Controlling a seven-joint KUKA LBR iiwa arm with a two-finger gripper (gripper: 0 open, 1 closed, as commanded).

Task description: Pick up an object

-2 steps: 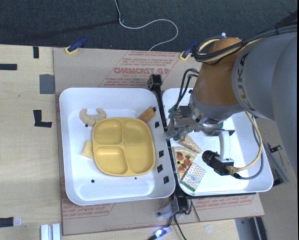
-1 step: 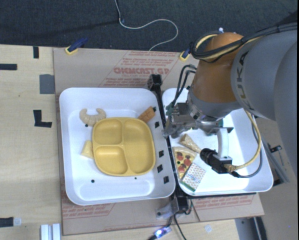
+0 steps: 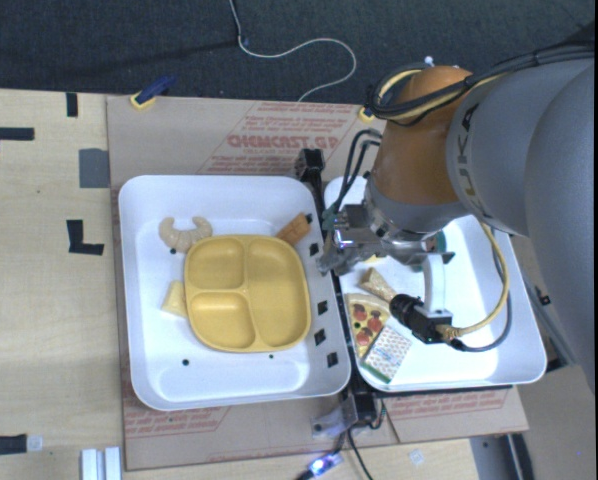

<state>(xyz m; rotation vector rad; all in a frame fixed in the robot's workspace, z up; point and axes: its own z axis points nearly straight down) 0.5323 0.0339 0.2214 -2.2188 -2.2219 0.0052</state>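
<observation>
The arm comes in from the right and its wrist hangs low over the left part of the right bin (image 3: 499, 368). My gripper (image 3: 371, 264) points down there, just above a pale wedge-shaped piece (image 3: 376, 284). A pizza-slice toy (image 3: 364, 317) and a small green-and-white packet (image 3: 387, 353) lie in front of it. In the left bin (image 3: 144, 268) a yellow divided plate (image 3: 247, 292) sits in the middle, with a tan croissant-like toy (image 3: 184, 233) at its upper left, a brown piece (image 3: 294, 229) at its upper right and a pale yellow wedge (image 3: 173, 299) tucked at its left.
The two bins meet along a dark central divider (image 3: 329, 308). A cable and black connector (image 3: 424, 318) hang off the wrist over the right bin. Brown cardboard (image 3: 269, 138) lies under the bins, and a white cable (image 3: 299, 48) trails across the dark floor behind.
</observation>
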